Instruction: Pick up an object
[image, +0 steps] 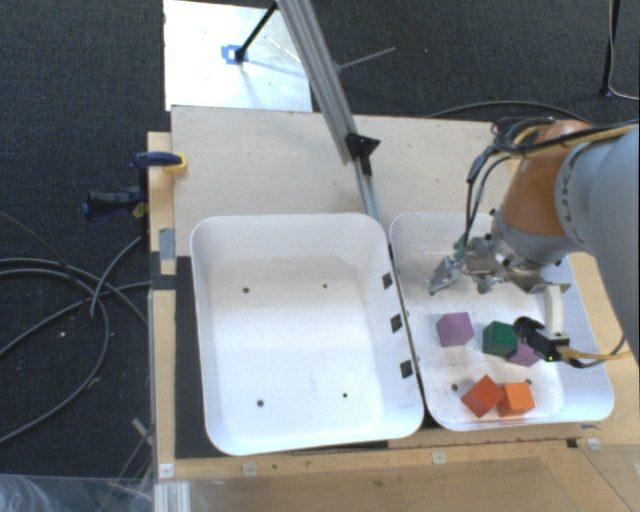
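Orange blocks (498, 397) near bin's front rim (520, 420); gripper (462, 272) above

Purple cube (455, 328); green cube (499, 338); orange, perhaps red cube (482, 396).

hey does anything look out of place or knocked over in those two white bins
Nothing stands out. The blocks all sit inside the right bin: a purple block, a green block and two orange blocks near its front. Nothing looks spilled or broken. The gripper hangs above the bin's back part.
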